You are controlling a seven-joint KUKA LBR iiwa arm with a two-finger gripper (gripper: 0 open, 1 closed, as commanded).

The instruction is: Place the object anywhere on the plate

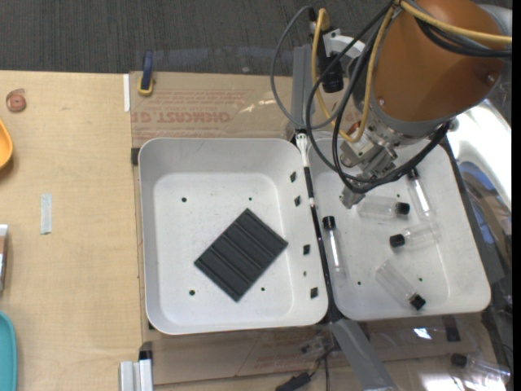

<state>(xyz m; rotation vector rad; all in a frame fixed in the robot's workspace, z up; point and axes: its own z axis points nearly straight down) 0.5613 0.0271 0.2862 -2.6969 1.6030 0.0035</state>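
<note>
A black ribbed plate [242,253] lies flat and turned at an angle in the middle of the left bin [155,218]. Several clear vials with black caps are scattered in the right bin [464,292]. One vial [330,239] lies along that bin's left wall, another [383,210] near the middle, and a third [400,287] towards the front. My gripper [352,195] hangs low over the back left part of the right bin, just left of the middle vial. It sits under the orange wrist band [431,47]. Nothing can be seen held in it.
The two bins meet at a raised divider [313,210] with black clips. Cables [326,63] loop from the wrist over the right bin's back edge. Cardboard [212,108] lies behind the bins, and a wooden bench top [65,218] stretches to the left with small items.
</note>
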